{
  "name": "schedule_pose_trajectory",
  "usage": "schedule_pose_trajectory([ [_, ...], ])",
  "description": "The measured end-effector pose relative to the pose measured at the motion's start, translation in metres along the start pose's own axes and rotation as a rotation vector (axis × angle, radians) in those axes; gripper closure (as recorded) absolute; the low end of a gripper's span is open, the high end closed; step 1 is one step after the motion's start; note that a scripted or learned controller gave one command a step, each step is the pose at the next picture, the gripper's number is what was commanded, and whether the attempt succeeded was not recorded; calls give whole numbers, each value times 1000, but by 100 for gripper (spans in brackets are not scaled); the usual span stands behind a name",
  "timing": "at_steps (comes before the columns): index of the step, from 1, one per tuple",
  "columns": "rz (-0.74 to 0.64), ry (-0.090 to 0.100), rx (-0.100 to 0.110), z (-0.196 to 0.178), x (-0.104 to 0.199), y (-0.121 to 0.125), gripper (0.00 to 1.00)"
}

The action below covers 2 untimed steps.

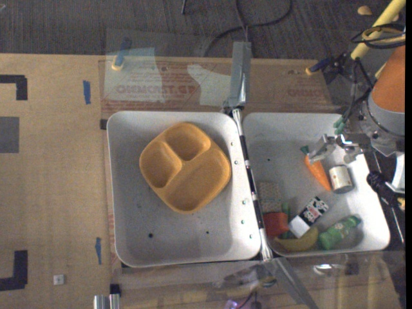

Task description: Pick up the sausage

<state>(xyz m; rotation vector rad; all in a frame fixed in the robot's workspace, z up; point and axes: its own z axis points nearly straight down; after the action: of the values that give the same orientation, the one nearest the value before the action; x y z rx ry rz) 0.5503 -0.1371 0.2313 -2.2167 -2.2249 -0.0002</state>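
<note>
Looking down on two shallow white bins, the view has the sausage (319, 174) in the right bin (283, 134), towards its far right side. It is a short, orange, tapering toy lying flat and slanted, and I take it for the sausage by its shape. The gripper (335, 145) hangs just above its upper end, and the angle does not show whether it is open or closed, or whether it touches the toy. The toy is probably light, stiff plastic with a smooth, rounded skin, so it may roll or slip. Its middle, taken across the narrow width, looks like the safest place to grip. A small silver can (340, 178) lies just beside its lower right end and crowds that side most. Nearer the front of the bin, well apart from it, lie a black-and-white milk carton (309, 214), a red block (276, 223), a banana (300, 240) and a green bottle (338, 232). The left bin (129, 230) holds a yellow divided plate (185, 166).
</note>
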Motion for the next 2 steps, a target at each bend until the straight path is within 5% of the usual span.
schedule_pose_trajectory([
  [1, -1, -1, -10, 142, -2, -23, 0],
  [2, 86, -1, -2, 110, -10, 31, 0],
])
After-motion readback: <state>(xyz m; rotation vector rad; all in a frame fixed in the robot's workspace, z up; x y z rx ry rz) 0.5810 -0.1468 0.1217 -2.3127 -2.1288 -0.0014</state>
